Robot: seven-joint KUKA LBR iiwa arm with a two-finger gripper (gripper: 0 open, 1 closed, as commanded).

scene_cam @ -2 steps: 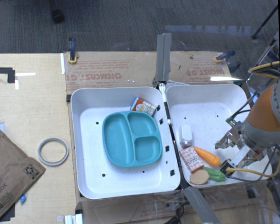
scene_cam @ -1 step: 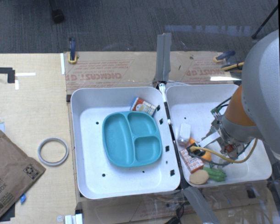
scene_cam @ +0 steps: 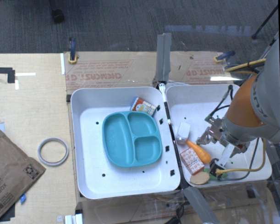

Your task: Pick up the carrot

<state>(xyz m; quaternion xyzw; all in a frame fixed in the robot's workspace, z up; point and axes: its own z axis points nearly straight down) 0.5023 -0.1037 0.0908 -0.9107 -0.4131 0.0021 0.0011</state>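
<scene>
**Operator:** How far along is the carrot job?

**Arm:** Not far, I think. The small orange plastic carrot [scene_cam: 199,151] lies on the floor of the shallow white bin [scene_cam: 249,98]. That bin is on the view's right of the turquoise plastic plate with three compartments [scene_cam: 131,138], across the wall between the two bins. My gripper [scene_cam: 219,141] hangs low, just beyond the carrot on the side away from the plate. I cannot tell if it is apart or together, because this place in the view is too crowded. The carrot is not lifted.

**Operator:** So what is left?

**Arm:** In my judgement almost all of it: to take the carrot and to raise it out. It has close neighbours. A flat red and white packet [scene_cam: 191,160] is just beside it, on the near side. A small white block [scene_cam: 183,130] is a little nearer to the plate. A round tan disc [scene_cam: 199,179] is at the near rim.

**Operator:** Any writing to read?

**Arm:** The brown cardboard strip [scene_cam: 111,69] behind the plate has red print. It seems turned around, perhaps "CHEMCNT", but I am not sure. The small colourful carton [scene_cam: 143,106] at the plate's far edge and the packet have labels too small to read. On the brown box [scene_cam: 13,169] far on the plate's other side I read maybe "BOX"
</scene>
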